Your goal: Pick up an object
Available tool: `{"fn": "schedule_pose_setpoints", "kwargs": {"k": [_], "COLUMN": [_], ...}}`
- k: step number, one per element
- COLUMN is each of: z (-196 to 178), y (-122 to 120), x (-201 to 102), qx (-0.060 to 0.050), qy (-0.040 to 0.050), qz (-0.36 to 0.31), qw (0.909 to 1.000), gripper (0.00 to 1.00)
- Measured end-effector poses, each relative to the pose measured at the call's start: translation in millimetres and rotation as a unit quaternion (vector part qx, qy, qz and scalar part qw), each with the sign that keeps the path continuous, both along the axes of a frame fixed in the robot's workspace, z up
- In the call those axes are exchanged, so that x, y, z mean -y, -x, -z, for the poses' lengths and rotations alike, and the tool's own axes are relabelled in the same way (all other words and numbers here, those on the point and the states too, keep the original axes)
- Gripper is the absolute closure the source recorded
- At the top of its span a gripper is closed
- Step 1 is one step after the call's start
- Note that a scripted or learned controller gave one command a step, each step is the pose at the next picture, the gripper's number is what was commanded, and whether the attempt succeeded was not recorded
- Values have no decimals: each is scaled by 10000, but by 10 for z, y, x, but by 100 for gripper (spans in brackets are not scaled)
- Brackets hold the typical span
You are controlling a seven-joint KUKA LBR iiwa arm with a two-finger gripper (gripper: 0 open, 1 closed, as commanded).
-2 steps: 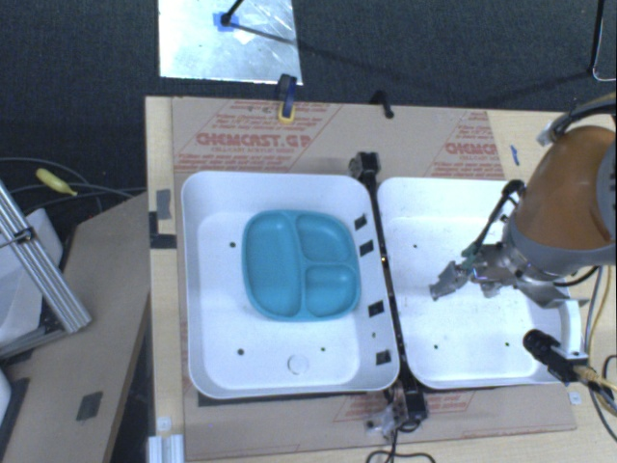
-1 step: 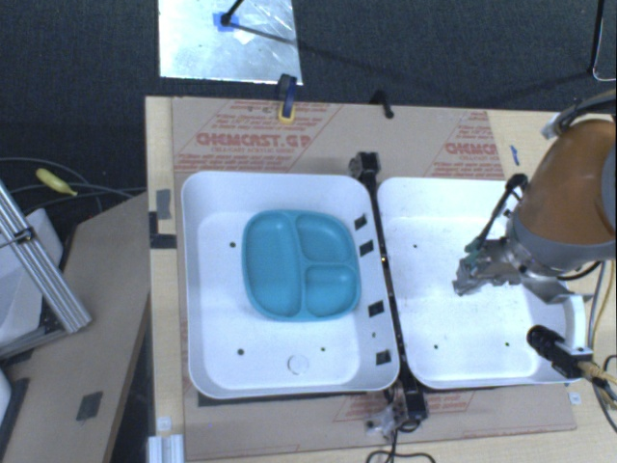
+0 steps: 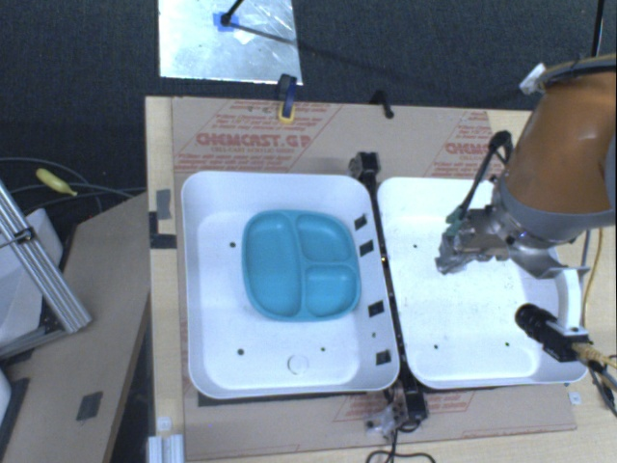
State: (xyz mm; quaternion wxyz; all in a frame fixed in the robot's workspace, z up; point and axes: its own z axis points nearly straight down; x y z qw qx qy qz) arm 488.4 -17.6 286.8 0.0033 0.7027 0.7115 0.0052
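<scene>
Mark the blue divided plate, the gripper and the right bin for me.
blue divided plate (image 3: 301, 264): camera view, centre where its dividers meet.
gripper (image 3: 449, 257): camera view, at its fingertips over the right bin.
right bin (image 3: 463, 369): camera view, bare floor near its front wall.

Two bins sit side by side at mid-frame — the left bin holds a divided plate near its centre. The arm enters from the right edge, its gripper over the upper middle of the right bin — a clamp stands above the bins.
</scene>
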Motion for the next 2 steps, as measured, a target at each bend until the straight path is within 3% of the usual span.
{"fn": "schedule_pose_setpoints", "kwargs": {"k": [1,2], "z": [309,-575], "y": [20,12], "x": [-528,-1296], "qx": [-63,-8], "qy": [3,-9], "qz": [14,0], "qw": [10000,10000], "gripper": [100,100]}}
